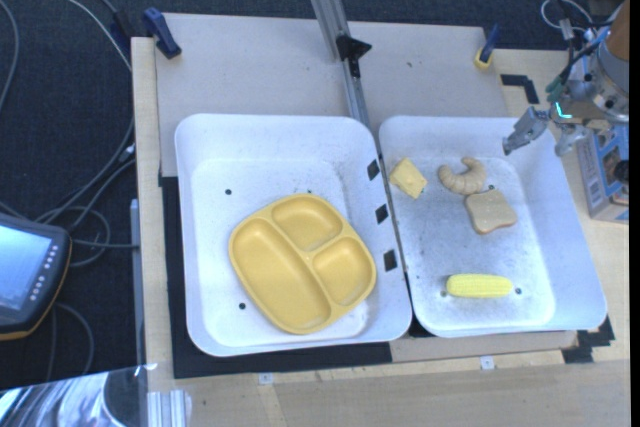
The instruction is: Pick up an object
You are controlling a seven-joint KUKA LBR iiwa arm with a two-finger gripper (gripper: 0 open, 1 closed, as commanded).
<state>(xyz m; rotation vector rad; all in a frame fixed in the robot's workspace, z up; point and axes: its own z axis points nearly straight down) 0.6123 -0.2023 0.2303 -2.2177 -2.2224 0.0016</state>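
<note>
Camera view: gripper is seen over the right bin's far-right corner, fingers spread, nothing pinched. Corn cob lies nr the bin's near edge — judged light, stiff, prob. smooth — best taken across its middle.

Lighting bright and even, diffuse, apparently from overhead. White bins read near overexposed; wall detail washes out, speckling on the floors is visible. Shadows soft and short: a faint one under the yellow divided plate, thin ones beside the corn cob. Dark carpet renders underexposed, little texture. Bright glare patch at bottom left corner. Focus moderate overall; gripper at right edge slightly soft. Mild compression noise.
</note>
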